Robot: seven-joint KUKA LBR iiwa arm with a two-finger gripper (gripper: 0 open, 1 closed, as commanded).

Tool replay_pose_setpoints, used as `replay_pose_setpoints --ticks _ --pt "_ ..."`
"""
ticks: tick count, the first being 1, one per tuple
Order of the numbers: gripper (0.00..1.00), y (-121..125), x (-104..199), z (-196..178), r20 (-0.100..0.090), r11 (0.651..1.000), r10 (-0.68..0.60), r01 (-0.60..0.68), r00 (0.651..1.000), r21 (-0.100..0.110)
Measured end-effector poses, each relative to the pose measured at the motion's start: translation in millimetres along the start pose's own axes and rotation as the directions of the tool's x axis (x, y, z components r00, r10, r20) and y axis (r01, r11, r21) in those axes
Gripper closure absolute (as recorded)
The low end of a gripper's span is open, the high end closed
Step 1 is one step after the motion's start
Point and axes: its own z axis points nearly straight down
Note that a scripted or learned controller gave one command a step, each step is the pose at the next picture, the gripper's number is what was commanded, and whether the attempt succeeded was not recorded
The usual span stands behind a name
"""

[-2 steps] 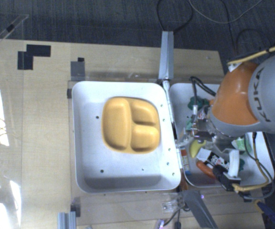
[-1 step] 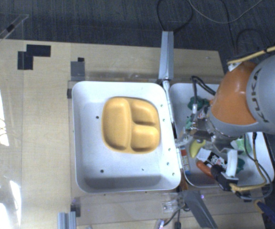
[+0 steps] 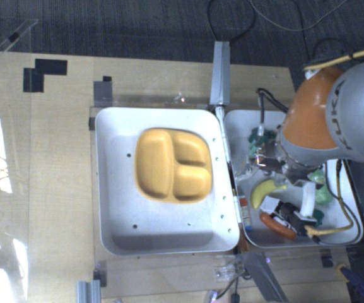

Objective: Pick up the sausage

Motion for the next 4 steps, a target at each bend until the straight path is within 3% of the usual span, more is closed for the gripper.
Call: replay_pose_setpoints --ticks 1,2,3,4 --pt "0.00 -29.7 5.3 0.4 0.000 1.000 0.017 -0.017 1.000 0.002" --pt "0.00 20.4 -10.1 0.4 0.001 0.999 0.041 -0.041 0.999 0.001" --pt "0.00 -30.7 17.4 0.4 0.000 1.000 -0.019 0.019 1.000 0.002" --pt "0.00 -23.1 -41.5 -0.3 0.000 0.994 0.112 -0.112 0.994 -0.001"
